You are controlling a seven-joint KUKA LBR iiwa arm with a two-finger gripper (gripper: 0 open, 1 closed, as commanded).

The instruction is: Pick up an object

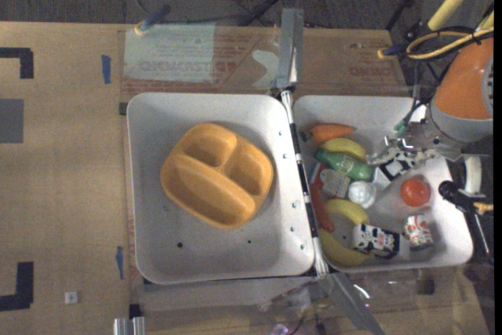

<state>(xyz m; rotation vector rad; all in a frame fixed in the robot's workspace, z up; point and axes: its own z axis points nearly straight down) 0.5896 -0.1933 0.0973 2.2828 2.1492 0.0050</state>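
Notably glossy orange divided plate (pixel 217 174), rounded, three hollows; smooth curved bananas (pixel 343 145).

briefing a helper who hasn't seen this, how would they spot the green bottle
Look in the right bin, the crowded one. Near its left wall the green bottle lies on its side, just below a yellow banana. It is the only green thing there.

Orange divided plate (pixel 217 174), green bottle (pixel 345 164), yellow bananas (pixel 346 212), white bins (pixel 149 192), black-and-white cow-patterned carton (pixel 375 238).
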